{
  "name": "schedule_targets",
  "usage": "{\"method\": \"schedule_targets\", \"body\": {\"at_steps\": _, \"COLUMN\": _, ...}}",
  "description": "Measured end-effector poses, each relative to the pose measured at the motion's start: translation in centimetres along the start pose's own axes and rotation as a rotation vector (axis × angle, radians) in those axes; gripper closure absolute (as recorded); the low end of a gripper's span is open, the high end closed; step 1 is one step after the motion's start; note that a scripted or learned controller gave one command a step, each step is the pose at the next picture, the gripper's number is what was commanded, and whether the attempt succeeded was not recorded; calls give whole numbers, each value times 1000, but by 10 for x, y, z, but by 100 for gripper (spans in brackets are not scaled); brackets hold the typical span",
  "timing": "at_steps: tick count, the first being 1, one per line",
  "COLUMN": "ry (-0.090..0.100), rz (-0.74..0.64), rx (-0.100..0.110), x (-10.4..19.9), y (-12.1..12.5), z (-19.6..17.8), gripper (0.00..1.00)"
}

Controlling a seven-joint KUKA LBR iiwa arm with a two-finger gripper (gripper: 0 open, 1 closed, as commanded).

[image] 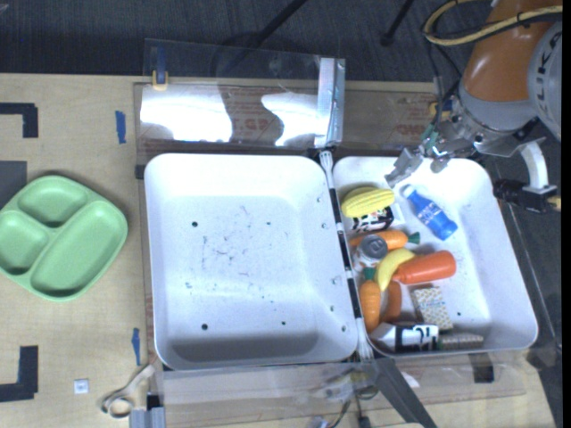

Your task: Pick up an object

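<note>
The metal two-finger gripper (412,169), fingers spread wide and empty, hovers just beside the small blue plastic bottle (430,214), seemingly lining up a grasp.

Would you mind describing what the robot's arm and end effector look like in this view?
The arm is grey, with a rounded orange section above the wrist and partial dark lettering on its grey housing. A yellowish cable loops beside it. The end effector is a small metallic grey assembly with thin fingers.
</note>
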State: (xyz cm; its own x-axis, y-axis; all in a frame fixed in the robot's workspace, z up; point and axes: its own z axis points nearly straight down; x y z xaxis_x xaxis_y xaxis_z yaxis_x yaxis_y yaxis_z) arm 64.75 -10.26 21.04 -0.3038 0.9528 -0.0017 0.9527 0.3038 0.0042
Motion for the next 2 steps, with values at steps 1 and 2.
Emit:
{"method": "schedule_targets", "body": {"at_steps": 1, "ry": -3, "rz": 141, "rx": -3, "x": -42, "y": 7, "z": 112, "gripper": 0}}
{"method": "schedule_targets", "body": {"at_steps": 2, "ry": -3, "rz": 140, "rx": -4, "x": -42, "y": 8, "z": 101, "gripper": 100}}
